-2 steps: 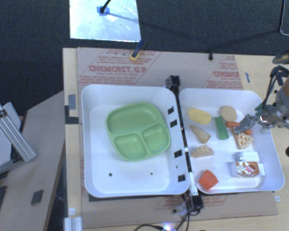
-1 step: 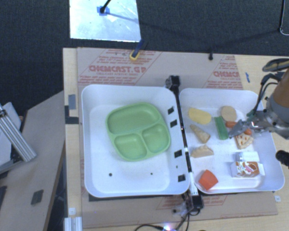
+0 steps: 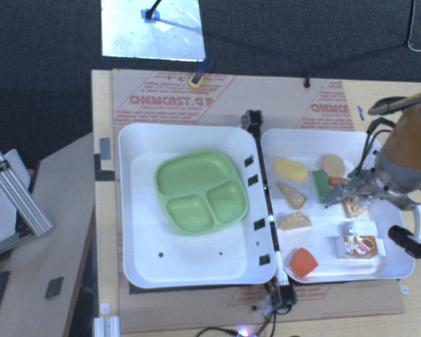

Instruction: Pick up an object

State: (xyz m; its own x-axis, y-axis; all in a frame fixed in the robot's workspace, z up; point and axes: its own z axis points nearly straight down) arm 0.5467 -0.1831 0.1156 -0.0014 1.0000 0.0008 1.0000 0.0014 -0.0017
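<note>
The one camera looks down on a bench (image 3: 161, 93) with two white bins side by side. The left bin (image 3: 137, 209) holds a green divided plate (image 3: 200, 190), lying flat near the bin's middle, with one large compartment on the far side and two smaller ones on the near side.

The right bin (image 3: 284, 140) holds a scatter of toy food. At the far left of it lies a yellow lemon-like piece (image 3: 291, 168), and to its right a round tan piece (image 3: 332, 165). Between and just near of them a green stick (image 3: 320, 186) lies beside a small orange piece (image 3: 337, 181). Near of the lemon lie two pale wedges, one (image 3: 292, 194) above the other (image 3: 295, 221). At the near left corner sits an orange-red block (image 3: 304, 262). To its right rests a small white carton with a red label (image 3: 359, 241).

The arm (image 3: 412, 149) reaches in from the right over the right bin. Its gripper (image 3: 347, 196) is low in the bin, just right of the green stick and directly over a brown-and-white piece (image 3: 353, 206), which lies just far of the carton. Whether the gripper is wide, narrow or gripping that piece cannot be told from this slant.
</note>
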